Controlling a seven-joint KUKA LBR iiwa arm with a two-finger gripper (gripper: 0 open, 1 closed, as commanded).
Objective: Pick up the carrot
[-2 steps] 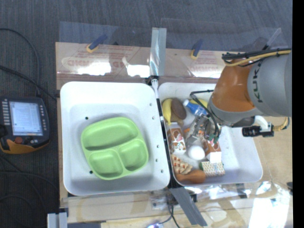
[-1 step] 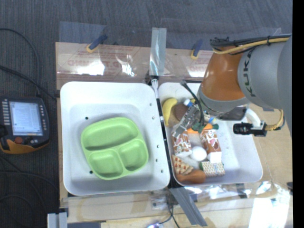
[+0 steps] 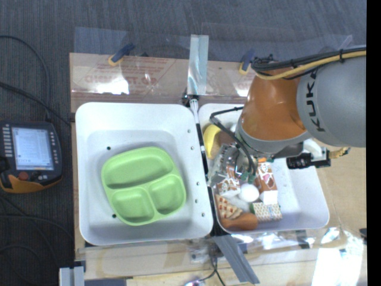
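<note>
An orange, elongated carrot (image 3: 239, 221) lies along the near wall of the right bin (image 3: 309, 210), below a white egg (image 3: 249, 192). My gripper (image 3: 229, 165) hangs low over the left part of that bin, under the orange wrist band, above a clutter of small items. It is roughly a hand's width farther back than the carrot and apart from it. The arm's grey and orange body hides the bin's far half.
A yellow banana-like piece (image 3: 211, 138) lies by the right bin's left wall. A waffle-patterned piece (image 3: 223, 206) and small packets (image 3: 267, 211) crowd around the egg. The left bin (image 3: 89, 130) holds a green divided plate (image 3: 143, 185).
</note>
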